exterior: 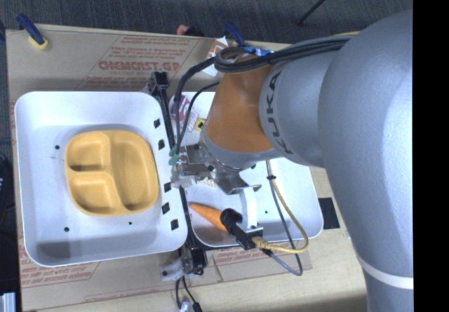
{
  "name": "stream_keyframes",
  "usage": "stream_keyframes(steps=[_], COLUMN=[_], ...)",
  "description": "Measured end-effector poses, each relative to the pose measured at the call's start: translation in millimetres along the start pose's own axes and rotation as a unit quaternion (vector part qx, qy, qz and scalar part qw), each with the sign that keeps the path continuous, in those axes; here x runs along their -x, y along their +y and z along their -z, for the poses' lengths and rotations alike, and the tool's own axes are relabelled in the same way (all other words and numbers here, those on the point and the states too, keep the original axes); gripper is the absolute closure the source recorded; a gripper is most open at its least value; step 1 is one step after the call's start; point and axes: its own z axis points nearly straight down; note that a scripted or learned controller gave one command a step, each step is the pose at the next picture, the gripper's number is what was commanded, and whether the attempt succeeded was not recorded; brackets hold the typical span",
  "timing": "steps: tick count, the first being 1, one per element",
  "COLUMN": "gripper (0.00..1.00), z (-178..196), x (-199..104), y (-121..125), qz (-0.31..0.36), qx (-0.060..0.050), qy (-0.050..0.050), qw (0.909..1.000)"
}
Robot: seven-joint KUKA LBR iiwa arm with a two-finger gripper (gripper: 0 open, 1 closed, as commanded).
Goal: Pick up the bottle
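My gripper hangs low over the left side of the right bin, close to the wall between the two bins. The grey arm with its orange band covers most of that bin. A pale object with pink print, possibly the bottle, peeks out at the bin's far left corner, just beyond the wrist. An orange carrot-shaped item lies on the bin floor just in front of the gripper.
The left bin holds a yellow divided plate. A black part and a yellow cable hang off the wrist over the right bin's near edge. Blue clamps sit at the bench's back edge.
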Motion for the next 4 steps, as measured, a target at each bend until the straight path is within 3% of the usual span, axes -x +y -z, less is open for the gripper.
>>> stream_keyframes(steps=[1, 2, 3, 4], gripper=[1.0, 1.0, 1.0, 1.0], z=[0, 0, 10, 0], x=[-33, 11, -36, -35], y=[-14, -15, -14, -14], qz=[0.159, 0.419, 0.554, 0.732], qx=[0.0, 0.0, 0.002, 0.0], qy=[-0.001, -0.001, -0.002, -0.002], qw=[0.9872, 0.9079, 0.8322, 0.6817])
